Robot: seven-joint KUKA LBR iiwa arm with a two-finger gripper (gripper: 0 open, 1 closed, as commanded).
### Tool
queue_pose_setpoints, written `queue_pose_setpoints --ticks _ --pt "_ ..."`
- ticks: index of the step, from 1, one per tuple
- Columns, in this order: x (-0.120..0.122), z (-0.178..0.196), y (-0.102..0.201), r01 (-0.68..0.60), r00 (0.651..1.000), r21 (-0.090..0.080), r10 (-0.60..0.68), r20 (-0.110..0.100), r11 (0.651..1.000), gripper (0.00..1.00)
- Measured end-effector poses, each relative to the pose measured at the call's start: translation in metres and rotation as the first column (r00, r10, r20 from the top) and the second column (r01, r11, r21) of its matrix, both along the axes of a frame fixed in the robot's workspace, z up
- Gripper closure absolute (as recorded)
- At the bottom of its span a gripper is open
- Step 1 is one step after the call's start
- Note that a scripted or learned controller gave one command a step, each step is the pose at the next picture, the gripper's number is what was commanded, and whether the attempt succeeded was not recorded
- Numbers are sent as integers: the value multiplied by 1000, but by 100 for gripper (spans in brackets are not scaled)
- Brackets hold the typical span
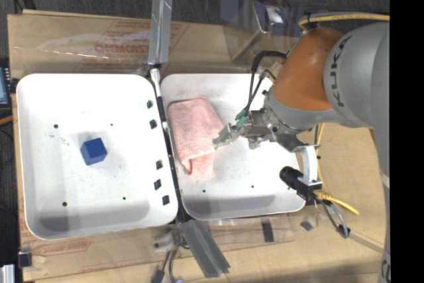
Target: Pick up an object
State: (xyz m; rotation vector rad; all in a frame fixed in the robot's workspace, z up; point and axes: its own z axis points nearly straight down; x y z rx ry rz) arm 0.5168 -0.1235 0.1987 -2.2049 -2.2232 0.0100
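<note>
Here, starting far from the tool, we see the left bin [40, 96], a shallow white tray with rounded corners and a smooth, slightly speckled floor. A small blue cube [94, 150] sits on that floor, well apart from the tool and on the other side of the divider. Between the two bins runs a grey metal bar with black clips.

Next comes the right bin [265, 199], the same white shallow shape. A pink towel [194, 134] lies on its floor along the wall nearest the divider; it is soft and nubbly, folded into a rough rectangle with a thicker lobe hanging at its lower end. The tool [222, 138] sits just at the towel's near edge, its tip touching or almost touching the cloth. We cannot tell how its fingers stand, since they appear small and blurred against the white floor.

Behind the tool, the arm [351, 76] reaches in low over the right bin, its wrist bent toward the towel. A glossy orange band curves above the wrist, followed by a broad smooth grey link. The table [79, 36] beneath is brown cardboard with faded red print.
</note>
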Motion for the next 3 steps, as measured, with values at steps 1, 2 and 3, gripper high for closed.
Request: queue_pose_setpoints --ticks 1,2,3 --pt "3 -107 15 -120 993 1 120 4 993 0" --pt "3 -101 15 -125 992 4 125 -4 992 100" --pt "38 -11 35 -72 997 -1 72 3 997 100"
